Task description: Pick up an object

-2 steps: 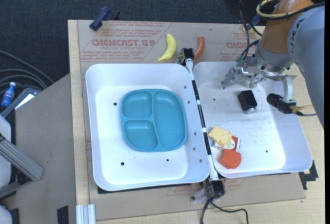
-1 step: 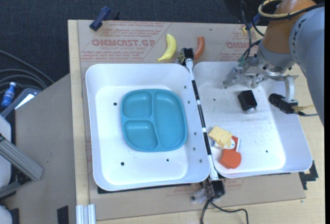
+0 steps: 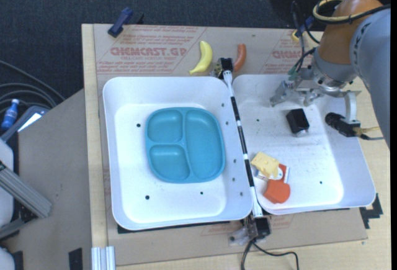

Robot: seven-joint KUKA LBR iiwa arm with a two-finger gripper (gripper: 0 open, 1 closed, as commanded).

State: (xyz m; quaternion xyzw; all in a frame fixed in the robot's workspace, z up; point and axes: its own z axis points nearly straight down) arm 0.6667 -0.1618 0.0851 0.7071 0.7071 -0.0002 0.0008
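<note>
A blue divided plate point(image 3: 185, 143) is sitting in the white left bin point(image 3: 124, 200). In the white right bin point(image 3: 329, 191) are lying a black block point(image 3: 298, 121), a yellow wedge point(image 3: 265, 164) and an orange-red piece point(image 3: 278, 190) — beyond the bins, a yellow banana point(image 3: 202, 58) and an orange sausage point(image 3: 239, 56) are resting on brown board point(image 3: 149, 48) printed with red lettering.

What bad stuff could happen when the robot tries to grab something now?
The end effector hangs above the black block, close to the right bin's far wall, so it might bump that wall. The yellow piece and orange piece lie touching near the bin's left wall, so grabbing one may drag the other.
</note>
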